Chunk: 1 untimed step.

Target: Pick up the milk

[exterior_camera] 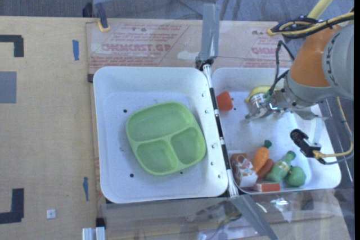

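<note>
Tool [260, 107] low in right bin [332, 177], upper right of frame; can't tell if it grips anything.
Milk [243, 170] sits at bin's lower-left corner, beside carrot [260, 158].

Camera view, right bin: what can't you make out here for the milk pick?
- Hand: small and blurred in the camera view, above the right bin; open or shut is unreadable, and so is anything between its tips.
- Milk carton: at the bin's near wall, pressed against the carrot; its label is too small to read.
- Yellow item: partly hidden behind the hand.
</note>
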Each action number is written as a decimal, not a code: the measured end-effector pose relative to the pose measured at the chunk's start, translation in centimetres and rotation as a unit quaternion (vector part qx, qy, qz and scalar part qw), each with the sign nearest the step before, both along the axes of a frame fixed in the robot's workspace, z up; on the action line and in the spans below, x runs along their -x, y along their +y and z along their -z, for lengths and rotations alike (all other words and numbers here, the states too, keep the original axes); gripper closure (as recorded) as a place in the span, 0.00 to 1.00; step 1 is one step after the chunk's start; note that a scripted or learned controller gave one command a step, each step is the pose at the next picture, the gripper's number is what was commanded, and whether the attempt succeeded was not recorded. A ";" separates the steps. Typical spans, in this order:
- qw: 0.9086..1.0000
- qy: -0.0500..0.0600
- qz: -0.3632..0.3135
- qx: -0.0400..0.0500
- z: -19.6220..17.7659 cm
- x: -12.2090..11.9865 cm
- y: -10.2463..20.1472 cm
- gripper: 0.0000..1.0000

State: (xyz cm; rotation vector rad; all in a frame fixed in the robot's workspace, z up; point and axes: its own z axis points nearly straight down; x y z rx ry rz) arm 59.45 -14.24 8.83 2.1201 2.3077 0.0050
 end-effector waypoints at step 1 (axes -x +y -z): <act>0.995 -0.001 -0.096 0.001 0.0 -3.5 4.0 0.00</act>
